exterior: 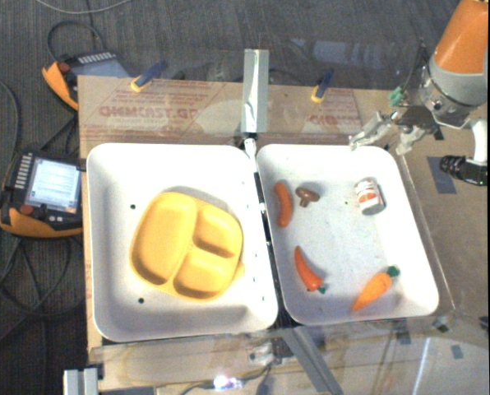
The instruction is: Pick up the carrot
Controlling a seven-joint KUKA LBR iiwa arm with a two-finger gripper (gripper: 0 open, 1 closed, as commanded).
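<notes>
Claw (382, 132): arm's upper part is running off frame; fingers are spreading wide, gripping nothing, hovering over the right bin's (415, 212) far rim. Carrot (372, 290): lying well below the claw, by the bin's near edge.

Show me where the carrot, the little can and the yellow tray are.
carrot (371, 291): camera view, middle of its orange body.
can (367, 195): camera view, its side.
yellow tray (163, 229): camera view, large left compartment.
</notes>
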